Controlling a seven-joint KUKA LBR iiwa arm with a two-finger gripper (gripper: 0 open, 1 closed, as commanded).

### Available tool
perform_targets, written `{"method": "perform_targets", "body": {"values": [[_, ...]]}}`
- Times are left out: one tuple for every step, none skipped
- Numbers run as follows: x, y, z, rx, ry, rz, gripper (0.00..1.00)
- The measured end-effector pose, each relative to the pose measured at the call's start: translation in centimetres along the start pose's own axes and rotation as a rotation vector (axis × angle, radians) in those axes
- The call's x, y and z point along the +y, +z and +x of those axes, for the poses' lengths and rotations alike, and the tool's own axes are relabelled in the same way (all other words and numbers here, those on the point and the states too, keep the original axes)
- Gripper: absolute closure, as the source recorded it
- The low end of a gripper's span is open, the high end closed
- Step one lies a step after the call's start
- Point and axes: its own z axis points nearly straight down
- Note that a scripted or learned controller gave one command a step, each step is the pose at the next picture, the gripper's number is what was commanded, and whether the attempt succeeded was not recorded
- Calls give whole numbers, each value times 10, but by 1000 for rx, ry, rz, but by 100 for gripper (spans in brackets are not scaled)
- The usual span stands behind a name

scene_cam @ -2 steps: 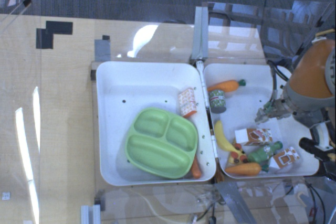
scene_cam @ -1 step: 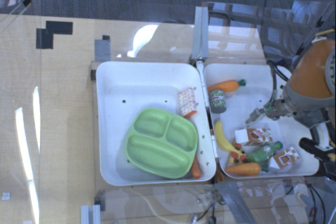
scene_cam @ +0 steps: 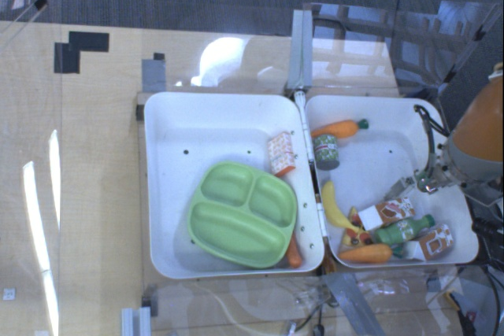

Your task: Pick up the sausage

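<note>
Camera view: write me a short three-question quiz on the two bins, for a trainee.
1. True or false: the green divided plate lies in the right bin.
2. Which of these lies nearest the gripper? A) banana B) green bottle C) small can
3. Fill in: the carrot with the green top lies at the far end of the ____ bin.

Key: 1 false, it lies in the left bin. 2 B. 3 right.
</note>
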Motion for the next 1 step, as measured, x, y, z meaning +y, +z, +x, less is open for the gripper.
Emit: {"method": "perform_targets", "body": {"values": [[0,-38,6,3,-168,4,0]]}}
